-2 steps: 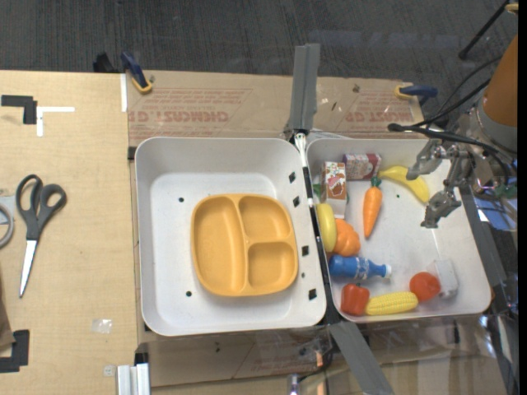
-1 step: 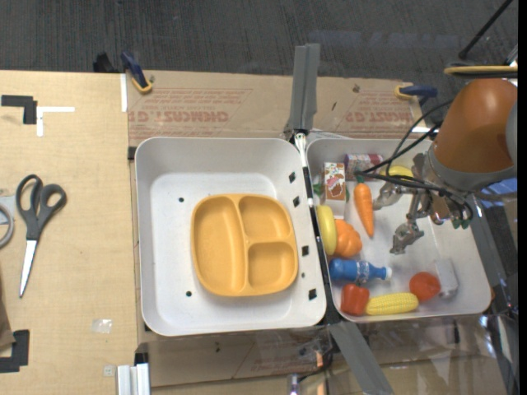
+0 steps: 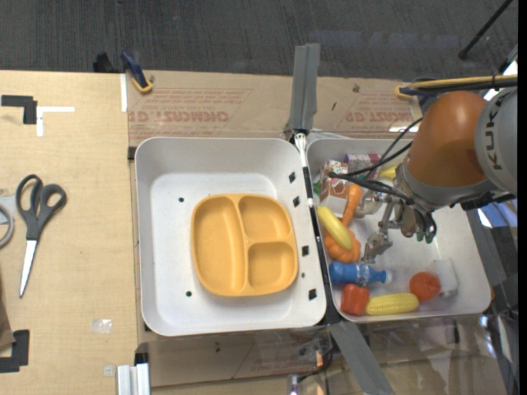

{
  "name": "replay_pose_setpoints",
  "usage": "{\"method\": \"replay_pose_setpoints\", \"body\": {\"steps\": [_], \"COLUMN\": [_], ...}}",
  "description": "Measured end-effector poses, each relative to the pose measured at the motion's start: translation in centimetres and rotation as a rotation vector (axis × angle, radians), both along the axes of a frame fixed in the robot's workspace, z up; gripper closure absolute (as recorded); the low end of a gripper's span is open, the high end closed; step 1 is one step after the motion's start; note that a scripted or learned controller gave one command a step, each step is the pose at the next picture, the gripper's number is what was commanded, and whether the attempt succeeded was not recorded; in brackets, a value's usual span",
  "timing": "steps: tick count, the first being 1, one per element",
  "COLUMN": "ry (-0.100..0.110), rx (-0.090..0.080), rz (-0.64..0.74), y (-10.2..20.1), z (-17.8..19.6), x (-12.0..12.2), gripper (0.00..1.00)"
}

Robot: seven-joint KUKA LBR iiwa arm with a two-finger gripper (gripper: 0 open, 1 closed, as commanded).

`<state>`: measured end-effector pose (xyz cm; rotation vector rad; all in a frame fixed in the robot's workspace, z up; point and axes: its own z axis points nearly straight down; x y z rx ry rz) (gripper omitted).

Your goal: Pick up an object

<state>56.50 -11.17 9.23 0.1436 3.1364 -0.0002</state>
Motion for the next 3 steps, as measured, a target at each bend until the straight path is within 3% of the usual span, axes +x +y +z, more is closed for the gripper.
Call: {"method": "replay_pose_setpoints", "body": {"steps": [1, 2, 3], "ry": [0.001, 0.042, 0.01], "rx": [0.0, 0.0, -0.008], "rz": [-0.11, -0.242, -0.241], "y": [1.7, 1.4, 1.0], "z": [0.0, -0.4, 0.8], "x": [0.0, 7.4, 7.9], "gripper": [0.0, 0.0, 1.0]}}
